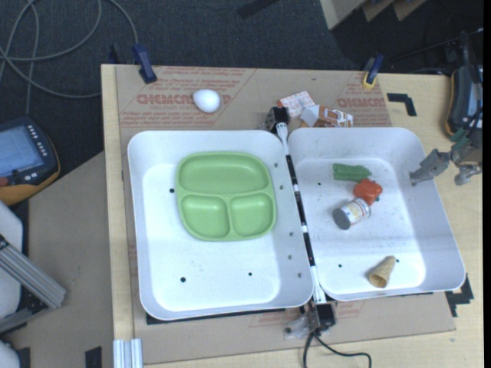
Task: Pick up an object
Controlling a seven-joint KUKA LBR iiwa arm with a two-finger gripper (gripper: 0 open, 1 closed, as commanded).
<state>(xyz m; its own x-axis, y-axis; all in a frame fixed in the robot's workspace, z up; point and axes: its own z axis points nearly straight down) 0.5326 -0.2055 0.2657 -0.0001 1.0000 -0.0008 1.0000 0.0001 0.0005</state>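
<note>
1. Since the task names no particular object, the likeliest candidates lie in the right bin [437, 228]: a small jar [351, 212] on its side with a grey cap, a red piece [369, 190] touching its upper end, a green pepper-like piece [351, 172] just above that, and a tan cone [382, 271] well apart near the bin's lower edge.
2. That jar's long axis runs at a slant, from lower left at the cap to upper right where it meets the red piece.
3. Over the right bin's right rim hangs the claw [443, 167], its grey fingers spread fairly wide with nothing between them.
4. From the claw, the red piece and the jar lie to the view's left and a little lower; the green piece lies almost straight left. The cluster is nearer than the cone.
5. As a judgement, the coming move turns on travelling leftward into the bin and turning the fingers across the jar's slanted axis; the crowding of the red piece may spoil a clean grip.
6. Beyond these, the left bin [153, 244] holds a green divided plate [226, 195].
7. Further out on the counter [123, 113], a white egg [206, 100] and some crumpled wrappers [311, 112] rest above the bins.
</note>
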